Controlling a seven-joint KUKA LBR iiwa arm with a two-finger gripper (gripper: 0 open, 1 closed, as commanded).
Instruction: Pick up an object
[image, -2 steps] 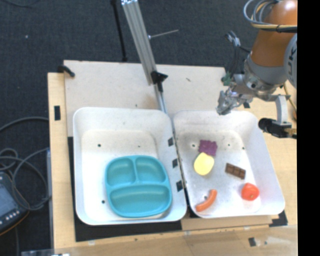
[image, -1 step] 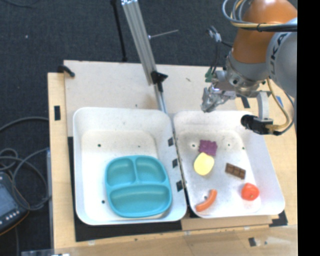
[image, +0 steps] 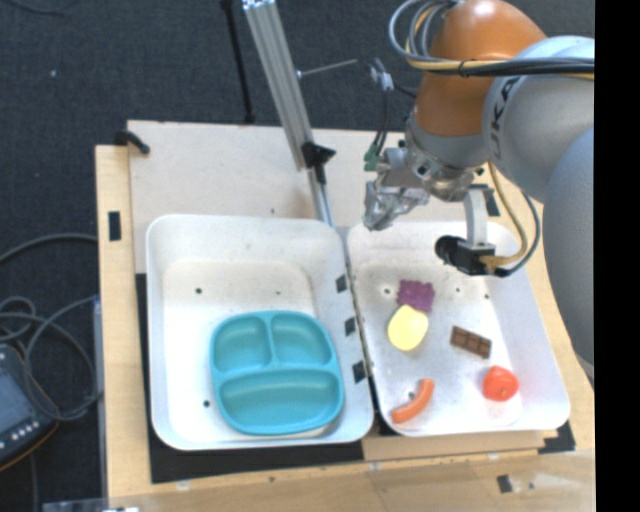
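- Arm (image: 520, 90): grey with an orange band, enters from the upper right of the frame; its outer side is cut off at the right edge.
- Claw (image: 380, 215): sits at the upper centre of the frame, above the far left corner of the right bin (image: 540, 330). The fingers appear close together with nothing visible between them; the tips are small and dark, so detail is hard to make out.
- Right bin contents, all lying apart from one another and below the claw in the frame:
  - purple block (image: 416, 294), near the bin's upper middle;
  - yellow round object (image: 407, 329), just below the purple block;
  - brown bar (image: 470, 342), to the right of the yellow object;
  - red-orange round object (image: 500, 384), lower right;
  - orange elongated object (image: 413, 400), lower middle, beside the bin wall.
- Left bin (image: 170, 300): holds a teal divided plate (image: 275, 372) in its lower half.
- Desk (image: 200, 165): light board carrying both bins; a metal post (image: 285, 85) rises from behind the bins and its top is cut off at the frame edge.
- Black cables (image: 30, 300) lie at the left of the frame, partly cut off.
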